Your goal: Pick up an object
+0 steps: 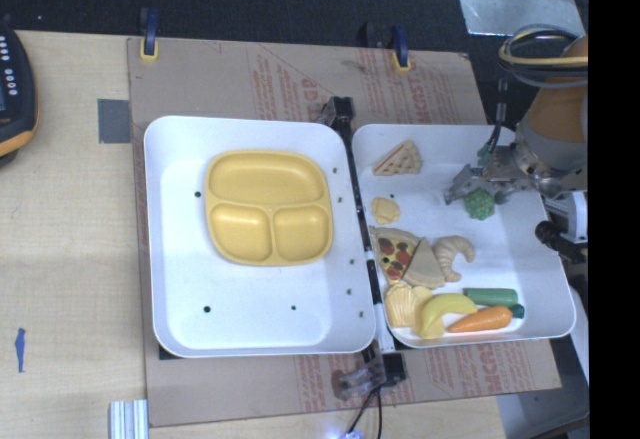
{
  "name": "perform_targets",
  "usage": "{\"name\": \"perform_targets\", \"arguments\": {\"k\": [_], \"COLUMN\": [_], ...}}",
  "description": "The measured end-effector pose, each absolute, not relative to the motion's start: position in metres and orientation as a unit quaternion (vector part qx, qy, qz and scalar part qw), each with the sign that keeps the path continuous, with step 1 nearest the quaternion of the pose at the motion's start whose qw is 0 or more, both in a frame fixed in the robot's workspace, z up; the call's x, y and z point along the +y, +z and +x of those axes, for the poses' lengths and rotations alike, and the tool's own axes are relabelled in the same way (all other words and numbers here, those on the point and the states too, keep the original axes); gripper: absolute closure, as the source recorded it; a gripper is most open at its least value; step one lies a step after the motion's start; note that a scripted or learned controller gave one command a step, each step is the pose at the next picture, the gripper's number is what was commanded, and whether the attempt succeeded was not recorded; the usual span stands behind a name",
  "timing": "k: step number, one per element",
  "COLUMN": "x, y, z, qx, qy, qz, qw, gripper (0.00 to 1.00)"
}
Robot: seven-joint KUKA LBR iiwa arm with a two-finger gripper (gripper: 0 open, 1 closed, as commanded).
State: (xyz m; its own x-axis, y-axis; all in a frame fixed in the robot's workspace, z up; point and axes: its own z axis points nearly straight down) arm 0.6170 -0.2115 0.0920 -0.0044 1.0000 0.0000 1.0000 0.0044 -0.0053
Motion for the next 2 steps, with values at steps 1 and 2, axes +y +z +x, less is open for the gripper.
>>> {"name": "perform_targets", "arguments": {"k": [1, 2], "x": [-0.212, -0.212], "y": [0.093, 0.092], "z": [0.633, 0.615], "qx": [-0.709, -0.709], "qy": [0.0001, 0.0020], "qz": [-0.705, -0.706], "qw": [-0.001, 0.002], "gripper": [0.00, 0.00]}}
